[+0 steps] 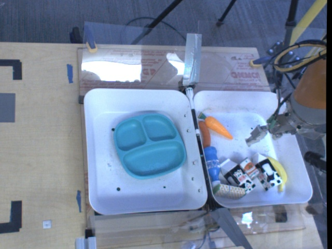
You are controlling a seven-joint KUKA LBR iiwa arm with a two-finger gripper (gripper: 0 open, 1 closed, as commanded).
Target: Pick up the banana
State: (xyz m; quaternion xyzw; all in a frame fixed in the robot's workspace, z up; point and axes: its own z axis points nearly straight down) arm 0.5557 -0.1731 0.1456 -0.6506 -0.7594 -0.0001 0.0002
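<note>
The banana (pixel 279 172) is yellow and lies at the front right of the right bin (pixel 234 107), against a black-and-white cow-patterned toy (pixel 268 175). My gripper (pixel 256 135) hangs over the middle right of that bin, up and to the left of the banana and apart from it. The grey arm with its orange band (pixel 311 87) comes in from the right edge. Nothing shows held at the gripper's tip.
An orange carrot (pixel 218 128) and another orange piece (pixel 204 134) lie at the right bin's left side, with a blue bottle (pixel 210 163) and a second cow-patterned toy (pixel 239 177) toward the front. A teal divided plate (pixel 150 143) sits in the left bin (pixel 104 113).
</note>
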